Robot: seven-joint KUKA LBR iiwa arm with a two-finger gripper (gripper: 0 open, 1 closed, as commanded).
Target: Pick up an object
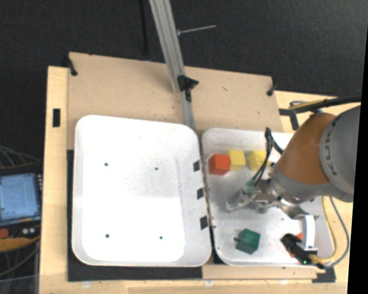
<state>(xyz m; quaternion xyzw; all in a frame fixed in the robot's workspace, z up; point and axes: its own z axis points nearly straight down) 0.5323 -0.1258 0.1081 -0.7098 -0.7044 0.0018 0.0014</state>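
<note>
Far left, off the bench edge: a handheld pendant (11,202) with a lit screen and trailing cables, parked clear of the work area, likely so the operator can reach it.

Left bin (133,190): white, shallow, only a few dark specks on its floor. Probably the drop side, though that's a guess.

A metal pole (172,50) runs from the far edge of the bench down toward the seam between the bins; purpose unclear.

Right bin (227,248): holds all the candidates. Orange block (219,164), yellow block (237,158) and a second yellow piece (256,159) sit in a row at the far side, just beside one another. Green block (247,241) lies alone near the front, well apart from the row, so the easiest pick by my read.

Gripper (246,197) hangs mid-bin, between the row and the green block, metal parts pointing left. Can't tell how far the jaws are open; nothing visibly held. Arm (309,162) with its orange band covers the bin's right part.

Surface: tan board bench, black mat under the bins, dark floor around.
</note>
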